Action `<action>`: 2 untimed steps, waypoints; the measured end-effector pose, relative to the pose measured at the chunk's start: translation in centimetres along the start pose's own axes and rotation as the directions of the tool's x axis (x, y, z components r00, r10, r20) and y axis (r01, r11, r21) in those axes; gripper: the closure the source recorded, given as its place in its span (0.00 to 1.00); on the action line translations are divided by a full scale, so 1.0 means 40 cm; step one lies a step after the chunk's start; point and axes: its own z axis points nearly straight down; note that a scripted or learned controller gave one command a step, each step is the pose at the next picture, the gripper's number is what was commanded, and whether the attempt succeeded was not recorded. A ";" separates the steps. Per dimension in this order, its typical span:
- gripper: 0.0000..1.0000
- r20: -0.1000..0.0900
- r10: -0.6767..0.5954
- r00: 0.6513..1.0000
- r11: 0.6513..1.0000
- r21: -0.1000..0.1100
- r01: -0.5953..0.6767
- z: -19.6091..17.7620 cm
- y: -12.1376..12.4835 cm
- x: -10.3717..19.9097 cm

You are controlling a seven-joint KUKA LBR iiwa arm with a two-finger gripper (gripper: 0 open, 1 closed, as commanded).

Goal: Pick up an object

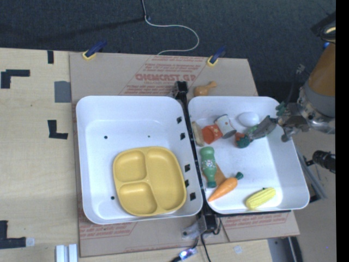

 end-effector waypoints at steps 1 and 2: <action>0.00 0.002 -0.003 1.000 1.000 -0.010 0.003 -0.013 0.005 0.000; 0.00 0.002 -0.003 1.000 1.000 -0.005 0.003 0.130 0.025 -0.011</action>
